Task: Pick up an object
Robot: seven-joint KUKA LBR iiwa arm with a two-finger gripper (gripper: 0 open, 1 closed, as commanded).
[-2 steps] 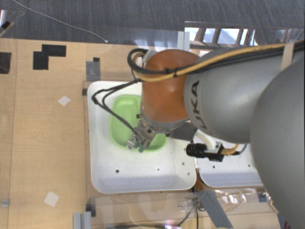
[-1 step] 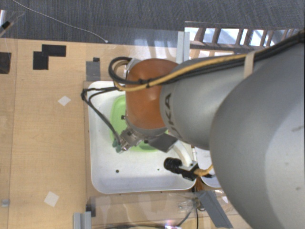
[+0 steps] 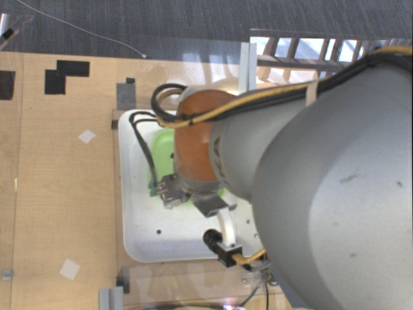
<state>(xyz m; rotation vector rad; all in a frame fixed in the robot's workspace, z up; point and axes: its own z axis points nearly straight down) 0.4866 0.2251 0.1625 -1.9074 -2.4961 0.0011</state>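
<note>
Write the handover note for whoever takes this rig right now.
Hand: hidden beneath the arm's orange band and wrist, low over the white bin; nothing tells what it holds, if anything.
Things: a light green object lies in the bin's upper part, partly covered by the arm. Black cable loops beside it.
Done: the arm is positioned down over the bin, at the green object.
Left: confirm a grasp once the arm lifts; no pick can be counted yet.
</note>
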